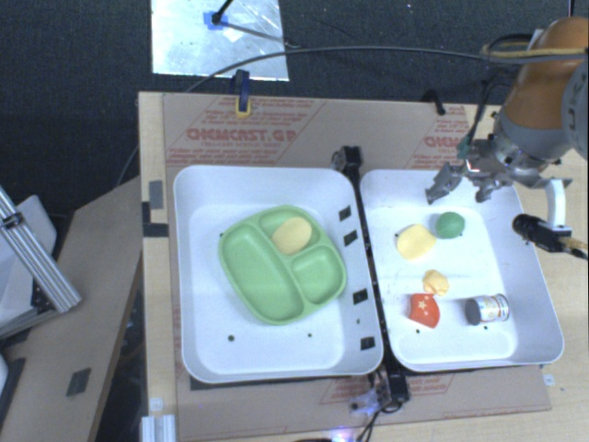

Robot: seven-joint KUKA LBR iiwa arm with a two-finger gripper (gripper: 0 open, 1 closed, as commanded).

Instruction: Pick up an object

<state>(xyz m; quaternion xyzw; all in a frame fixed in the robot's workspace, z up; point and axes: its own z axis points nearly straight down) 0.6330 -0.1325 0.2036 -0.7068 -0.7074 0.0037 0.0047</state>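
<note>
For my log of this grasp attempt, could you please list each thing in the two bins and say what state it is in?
Gripper: open, above the right bin's far edge, holding nothing.
Green ball: resting in the right bin, free.
Yellow lump: resting beside the ball.
Small yellow piece: lying loose.
Red piece: lying loose.
Can: on its side.
Green tray: flat in the left bin.
Yellow ball: in the tray's top compartment.

The grey arm (552,81) enters from the right, its orange band uppermost near the frame's top corner, wrist bent downward and leftward. The gripper (465,185) hangs low, its two fingers spread apart with nothing between them
</note>
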